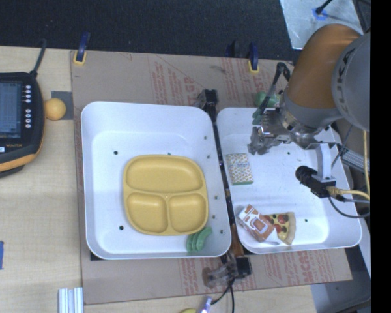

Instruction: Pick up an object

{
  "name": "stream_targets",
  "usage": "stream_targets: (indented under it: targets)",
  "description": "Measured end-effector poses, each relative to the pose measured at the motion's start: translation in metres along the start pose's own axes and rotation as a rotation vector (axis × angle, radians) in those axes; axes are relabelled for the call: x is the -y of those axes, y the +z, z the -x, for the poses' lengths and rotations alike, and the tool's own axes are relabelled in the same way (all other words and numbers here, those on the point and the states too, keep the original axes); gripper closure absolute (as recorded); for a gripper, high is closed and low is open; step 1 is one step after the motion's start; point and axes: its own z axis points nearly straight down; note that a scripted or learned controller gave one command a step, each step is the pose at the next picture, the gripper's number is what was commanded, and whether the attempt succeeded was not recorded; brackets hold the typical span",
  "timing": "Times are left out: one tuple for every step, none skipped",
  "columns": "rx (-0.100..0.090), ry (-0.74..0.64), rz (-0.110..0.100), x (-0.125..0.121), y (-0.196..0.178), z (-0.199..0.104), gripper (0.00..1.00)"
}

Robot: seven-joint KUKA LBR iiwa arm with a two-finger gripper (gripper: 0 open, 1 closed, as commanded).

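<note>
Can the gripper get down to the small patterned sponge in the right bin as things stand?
Probably yes. The gripper hangs in the right bin, just above and right of the patterned sponge, which lies flat beside the divider with nothing on it. The pizza slice toy lies well clear.

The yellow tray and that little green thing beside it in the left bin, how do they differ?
The yellow tray is large, taking up much of the left bin; the green thing is small. The tray lies flat mid-bin with three compartments; the green thing is a lumpy piece near the bin's front wall, at the tray's corner. Both lie in the same bin, away from the gripper.
</note>
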Motion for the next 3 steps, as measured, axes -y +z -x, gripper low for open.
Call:
stream_targets:
  targets:
    - [-0.002, 0.001, 0.003, -0.061, -0.024, -0.078, 1.00]
    - [-0.001, 0.004, 0.002, -0.022, -0.042, -0.030, 1.00]
    - [-0.002, 0.004, 0.002, 0.020, -0.063, 0.000, 1.00]
